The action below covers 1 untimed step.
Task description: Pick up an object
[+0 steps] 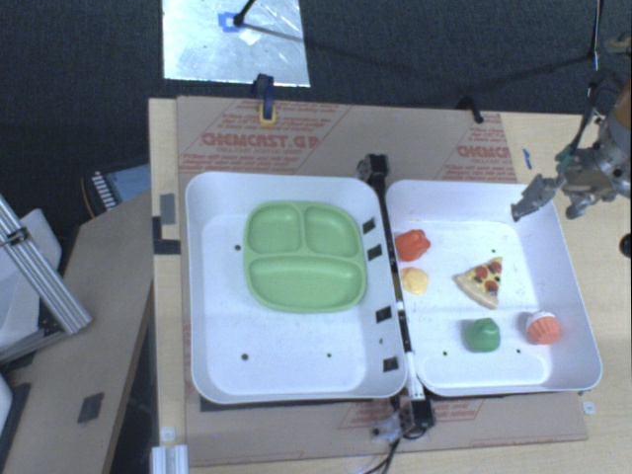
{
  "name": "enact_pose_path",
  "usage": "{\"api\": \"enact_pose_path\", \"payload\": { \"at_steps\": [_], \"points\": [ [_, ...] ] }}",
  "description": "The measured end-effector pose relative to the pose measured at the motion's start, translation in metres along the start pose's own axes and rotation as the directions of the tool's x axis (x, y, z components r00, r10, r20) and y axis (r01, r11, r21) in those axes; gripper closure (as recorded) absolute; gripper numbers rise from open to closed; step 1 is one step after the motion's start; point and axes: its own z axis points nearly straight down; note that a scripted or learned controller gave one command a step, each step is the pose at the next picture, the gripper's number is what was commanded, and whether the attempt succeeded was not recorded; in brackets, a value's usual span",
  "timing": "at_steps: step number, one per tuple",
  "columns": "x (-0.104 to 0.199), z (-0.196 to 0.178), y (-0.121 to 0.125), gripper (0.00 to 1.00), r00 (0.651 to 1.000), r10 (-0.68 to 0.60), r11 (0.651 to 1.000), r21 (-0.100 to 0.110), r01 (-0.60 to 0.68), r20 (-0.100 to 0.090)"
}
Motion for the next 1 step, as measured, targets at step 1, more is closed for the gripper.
{"api": "enact_pose_path", "payload": {
  "at_steps": [1],
  "points": [
    [0.0004,-0.0047,0.0018,0.0,1.0,-0.002,1.0,-0.008,0.002,0.002]
  ]
}}
